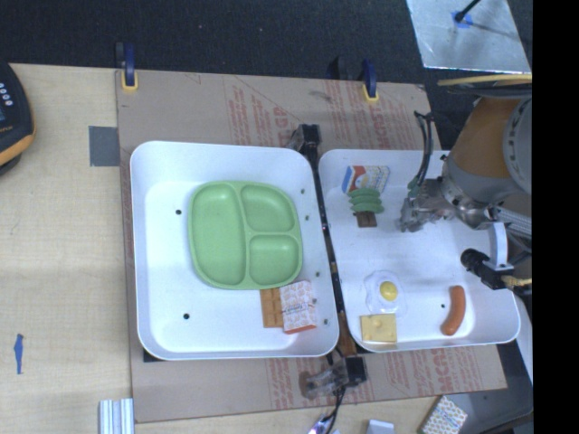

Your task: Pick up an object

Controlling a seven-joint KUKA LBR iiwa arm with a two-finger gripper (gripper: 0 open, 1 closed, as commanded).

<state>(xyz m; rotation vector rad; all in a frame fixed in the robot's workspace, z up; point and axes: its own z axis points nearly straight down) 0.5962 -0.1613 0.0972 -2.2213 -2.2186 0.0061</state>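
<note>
Two white bins sit side by side on a cardboard sheet (217, 107) that covers the desk (54, 269). The left bin (154, 242) holds a green divided plate (244, 233) near its middle. Just below the plate's lower right corner lie a brown cracker (270, 307) and a small red-and-white packet (298, 306), touching each other.

The right bin (479, 333) holds several toy foods. Near its upper left corner a small carton (366, 178) with red and blue print lies against a green ridged piece (366, 199), which rests on a small brown block (366, 219). Lower down, a fried egg (387, 290) sits just above a yellow cheese slice (379, 328), the two nearly touching. A red sausage (454, 310) lies near the bin's lower right corner, tilted a little off upright in the view and well apart from the egg.

The arm (493, 147) comes in from the right, its orange band over the bin's upper right edge. The end effector (419, 213) hangs over the bin's upper middle, to the right of the carton and apart from it. Nothing shows between its fingers, and how far they stand apart I cannot tell at this size and angle.

A black and orange device (14, 111) lies at the desk's left edge. Two blue clamps (128, 61) grip the cardboard's far edge.
</note>
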